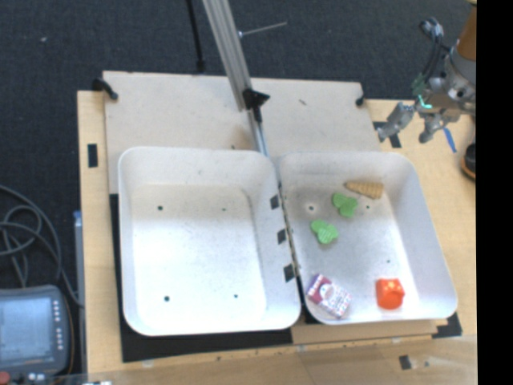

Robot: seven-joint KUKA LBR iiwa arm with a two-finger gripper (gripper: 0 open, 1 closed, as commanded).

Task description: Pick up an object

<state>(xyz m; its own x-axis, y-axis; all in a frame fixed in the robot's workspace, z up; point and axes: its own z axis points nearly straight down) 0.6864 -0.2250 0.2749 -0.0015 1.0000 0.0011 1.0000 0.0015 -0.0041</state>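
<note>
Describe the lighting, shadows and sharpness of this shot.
Camera view: even, soft light with no hard glare on the white bins; faint shadows beside the orange block and green pieces; the whole picture is slightly soft, and the gripper looks blurry near the right edge.

No text, number or brand can be read anywhere: the small packet (329, 296) in the right bin (425, 215) bears red and white print too blurred to make out.

I see two matt white plastic bins (200, 239) on a pale wooden bench (96, 215). The slanted pole (224, 30) looks like brushed metal.
</note>
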